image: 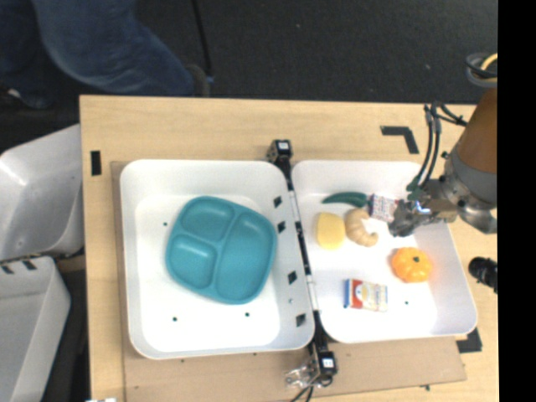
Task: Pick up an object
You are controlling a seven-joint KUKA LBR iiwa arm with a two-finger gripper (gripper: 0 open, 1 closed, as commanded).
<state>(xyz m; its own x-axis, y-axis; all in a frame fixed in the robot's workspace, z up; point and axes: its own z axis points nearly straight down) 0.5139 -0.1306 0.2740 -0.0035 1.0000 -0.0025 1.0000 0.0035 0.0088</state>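
Your gripper [405,219] hangs right above the pumpkin [411,265], nearly touching; can't tell if it's spread or closed, honestly.

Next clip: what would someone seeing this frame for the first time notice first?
Probably the large teal divided plate, alone in the left white bin. Next, the cluster of small items in the right white bin: a yellow lemon-like piece, a bright orange pumpkin-shaped toy and a small printed box, with the gripper low at their right.
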